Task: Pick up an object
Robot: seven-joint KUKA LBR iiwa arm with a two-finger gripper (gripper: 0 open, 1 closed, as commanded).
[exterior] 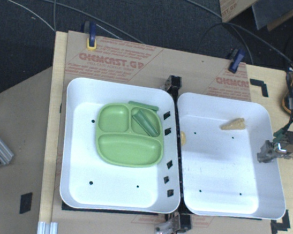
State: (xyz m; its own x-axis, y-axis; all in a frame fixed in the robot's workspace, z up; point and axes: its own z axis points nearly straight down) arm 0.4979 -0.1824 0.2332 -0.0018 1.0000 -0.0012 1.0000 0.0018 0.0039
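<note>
Gripper [269,152] at the right edge of the bench, hovering over the outer rim of the right bin [242,205]; its metal tip is small and blurred in the camera view, so nothing can be told about how it is set, and no object shows in its grasp. Reading from the left: the left bin [72,184] holds a green divided plate [130,137], lying flat in the bin's upper middle, with three compartments, two small ones at the top and one wide one below. A darker green stick-like piece [147,122] lies tilted in the plate's upper right compartment, and another green strip [143,106] rests just beyond the plate's top edge. Black clips mark the seam where the two bins meet at the centre of the bench. Across that seam, a small pale object [182,139] sits against the right bin's left wall, too small to identify. Farther right, a tan, wedge-shaped object [233,124] lies on the right bin's floor near the far wall, up and to the left of the gripper and well apart from it. Both bins rest on a cardboard sheet [117,55] held by blue clamps [92,36] at its far edge.
</note>
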